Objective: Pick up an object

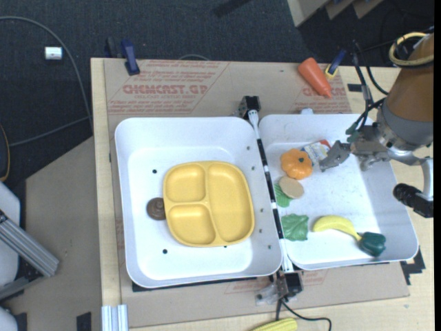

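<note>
Gripper [335, 156] hangs low in right bin [386, 250] — just beside orange fruit [297, 163].

A yellow divided plate [208, 204] with three compartments lies in the middle of the left bin [131, 150], and a small brown disc [156, 208] peeks out from under its left edge. The right bin [386, 205] sits just beside it, the two touching along a dark seam with a black clip [249, 107] at the far end. Both rest on a printed cardboard sheet [165, 88] covering the surface. On that sheet, beyond the right bin, lies an orange carrot-shaped toy [315, 77]; a blue clamp [129, 57] grips the far left edge
</note>
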{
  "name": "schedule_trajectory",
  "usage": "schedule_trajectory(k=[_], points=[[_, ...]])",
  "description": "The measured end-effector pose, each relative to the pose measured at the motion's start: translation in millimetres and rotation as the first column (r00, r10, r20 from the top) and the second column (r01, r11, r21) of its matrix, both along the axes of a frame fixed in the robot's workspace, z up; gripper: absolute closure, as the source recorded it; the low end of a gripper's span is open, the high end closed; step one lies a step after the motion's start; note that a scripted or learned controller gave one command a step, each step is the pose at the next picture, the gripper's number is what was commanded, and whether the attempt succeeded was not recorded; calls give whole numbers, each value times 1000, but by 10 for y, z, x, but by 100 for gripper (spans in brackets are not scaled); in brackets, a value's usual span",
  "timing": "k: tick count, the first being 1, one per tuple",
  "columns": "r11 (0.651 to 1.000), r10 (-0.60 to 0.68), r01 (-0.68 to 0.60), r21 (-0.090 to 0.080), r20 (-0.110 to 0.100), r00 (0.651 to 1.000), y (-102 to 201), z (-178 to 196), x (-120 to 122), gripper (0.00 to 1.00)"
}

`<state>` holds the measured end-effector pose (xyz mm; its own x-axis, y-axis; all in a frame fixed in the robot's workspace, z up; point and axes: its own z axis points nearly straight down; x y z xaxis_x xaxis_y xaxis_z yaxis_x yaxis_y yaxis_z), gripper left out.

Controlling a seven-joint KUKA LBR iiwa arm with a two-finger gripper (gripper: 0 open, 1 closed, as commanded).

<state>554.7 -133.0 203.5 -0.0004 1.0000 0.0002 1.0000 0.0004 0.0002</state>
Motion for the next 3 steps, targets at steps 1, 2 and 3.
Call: schedule_trajectory(k=[1, 2, 3], points=[[1000, 0, 0, 1, -4, 1000, 273, -1031, 479, 0], [1000, 1, -1, -3, 9, 1000, 319, -1130, 1079, 0], [1000, 2, -2, -7, 14, 1000, 306, -1021, 1088, 100]])
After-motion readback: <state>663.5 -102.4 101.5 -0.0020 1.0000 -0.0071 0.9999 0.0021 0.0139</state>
